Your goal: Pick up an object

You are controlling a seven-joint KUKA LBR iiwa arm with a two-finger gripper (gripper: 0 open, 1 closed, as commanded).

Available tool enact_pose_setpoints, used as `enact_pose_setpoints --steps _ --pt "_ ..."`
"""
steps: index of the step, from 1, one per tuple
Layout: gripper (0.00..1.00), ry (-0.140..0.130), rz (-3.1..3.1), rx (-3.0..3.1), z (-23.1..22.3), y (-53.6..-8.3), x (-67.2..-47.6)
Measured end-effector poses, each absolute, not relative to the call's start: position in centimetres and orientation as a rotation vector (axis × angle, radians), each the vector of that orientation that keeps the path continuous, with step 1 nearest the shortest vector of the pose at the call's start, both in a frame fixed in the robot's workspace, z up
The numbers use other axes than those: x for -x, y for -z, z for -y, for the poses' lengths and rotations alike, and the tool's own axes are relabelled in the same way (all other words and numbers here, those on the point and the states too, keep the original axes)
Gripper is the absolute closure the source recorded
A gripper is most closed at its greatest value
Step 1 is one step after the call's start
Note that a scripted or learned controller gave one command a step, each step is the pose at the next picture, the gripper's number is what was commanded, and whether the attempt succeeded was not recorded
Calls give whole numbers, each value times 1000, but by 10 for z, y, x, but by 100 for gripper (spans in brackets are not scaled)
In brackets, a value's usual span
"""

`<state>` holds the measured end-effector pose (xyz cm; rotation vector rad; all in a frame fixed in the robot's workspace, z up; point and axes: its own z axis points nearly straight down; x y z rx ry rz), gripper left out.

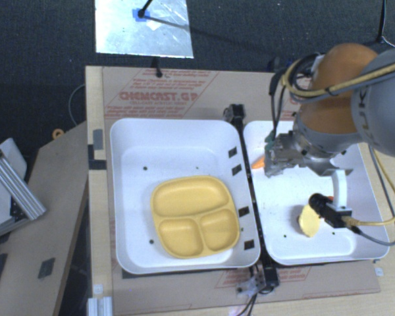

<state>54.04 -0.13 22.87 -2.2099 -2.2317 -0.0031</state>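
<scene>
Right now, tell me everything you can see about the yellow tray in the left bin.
The yellow tray is a rounded, shallow plate that looks like smooth plastic, split into three compartments: one long section across the far side and two smaller ones nearer the camera. It lies flat, right side up, slightly turned, on the floor of the left bin, toward its near right corner. Nothing sits in it.

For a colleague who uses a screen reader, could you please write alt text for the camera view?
A grey robot arm with an orange band reaches from the right over the right white bin, its end effector low near the bin's left wall. A small yellow object lies in that bin; the left white bin holds a yellow divided tray.
</scene>
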Motion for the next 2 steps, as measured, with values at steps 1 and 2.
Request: enact_pose_setpoints --steps 1,2 --pt "100 2 2232 2208 -55 -218 -540" --pt "100 3 2232 2210 -99 -217 -537"
